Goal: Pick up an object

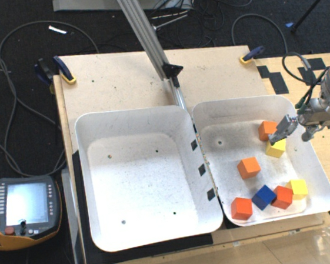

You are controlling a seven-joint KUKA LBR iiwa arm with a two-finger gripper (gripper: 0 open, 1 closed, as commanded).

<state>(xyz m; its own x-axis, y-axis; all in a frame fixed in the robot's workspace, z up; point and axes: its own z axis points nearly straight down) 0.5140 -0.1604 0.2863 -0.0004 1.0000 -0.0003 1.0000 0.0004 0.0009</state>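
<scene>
Claw [283, 128] over the right bin [310, 159], one block [276, 147] just beneath it, another [266, 129] touching its left, four blocks [267, 196] clustered nearer the camera (left bin [94, 184] well apart).

Even bright overhead light, soft faint shadows, sharp focus, dark floor surround.

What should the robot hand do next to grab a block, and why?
Probably go down a little onto the yellow block. The gripper is just above that block in the right bin, right next to an orange block, and I can't see anything between its fingers. I can't tell how wide they are, so it should go slowly.
</scene>
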